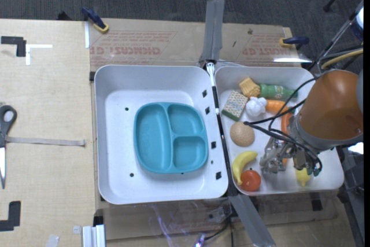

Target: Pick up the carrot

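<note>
The orange carrot (275,106) lies in the right bin (272,188), at its middle back, just below a green item (276,91). Its right end runs under a black cable and the arm's orange band (335,107). My gripper (277,160) is low in the front part of the same bin, clearly nearer the front than the carrot and apart from it. It sits between a banana (243,162) and a small yellow item (303,176). Wires and the wrist hide its tips.
The right bin also holds a yellow waffle piece (250,87), a speckled green block (235,104), a white lumpy item (255,106), a tan round item (242,134) and a red tomato (250,180). The left bin (110,124) holds a teal divided plate (171,137).
</note>
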`<state>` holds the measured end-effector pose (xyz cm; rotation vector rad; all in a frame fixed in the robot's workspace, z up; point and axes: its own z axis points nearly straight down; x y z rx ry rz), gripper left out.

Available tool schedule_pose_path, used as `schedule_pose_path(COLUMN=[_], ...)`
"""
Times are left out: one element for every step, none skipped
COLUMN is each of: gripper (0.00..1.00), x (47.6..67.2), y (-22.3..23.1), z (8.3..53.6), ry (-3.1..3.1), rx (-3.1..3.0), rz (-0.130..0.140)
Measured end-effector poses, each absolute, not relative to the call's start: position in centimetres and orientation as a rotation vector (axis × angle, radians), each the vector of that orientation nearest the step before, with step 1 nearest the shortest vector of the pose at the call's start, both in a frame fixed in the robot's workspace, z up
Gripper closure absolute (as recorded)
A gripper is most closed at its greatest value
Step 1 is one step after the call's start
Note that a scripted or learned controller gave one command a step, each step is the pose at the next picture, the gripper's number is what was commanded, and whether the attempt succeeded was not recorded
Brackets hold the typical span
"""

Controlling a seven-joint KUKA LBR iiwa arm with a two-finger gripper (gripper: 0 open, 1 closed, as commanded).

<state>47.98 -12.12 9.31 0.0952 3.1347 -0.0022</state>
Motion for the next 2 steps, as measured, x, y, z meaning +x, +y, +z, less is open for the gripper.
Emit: schedule_pose_path(gripper=[0.0,1.0], x=[47.99,48.26], y=[-12.1,-12.14], z=[9.3,10.29], ry=[3.135,3.129], rx=[0.094,0.092], rz=[-0.002,-0.005])
